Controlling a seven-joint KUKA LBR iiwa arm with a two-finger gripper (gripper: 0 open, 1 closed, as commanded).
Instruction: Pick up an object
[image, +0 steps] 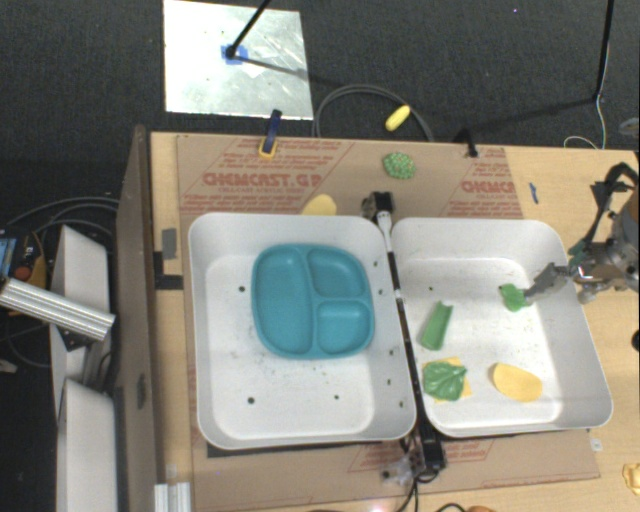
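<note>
The right bin (560, 250) holds several small items: a green oblong piece (436, 326), a green leafy piece (444, 381) lying partly on a thin yellow scrap, a yellow oval piece (516, 381) and a small green piece (513, 297). My gripper (532, 289) reaches in from the right, low over the bin's right half. Its tip sits right against the small green piece, and I cannot make out whether that piece is gripped. The left bin (225, 250) carries a blue divided plate (312, 301).
Behind the bins, on the cardboard, lie a yellow piece (320, 206), a green bumpy ball (399, 165) and a yellow object (398, 118) on a cable. The bins meet at a central ridge (397, 300). Bare white floor lies in the right bin's far part.
</note>
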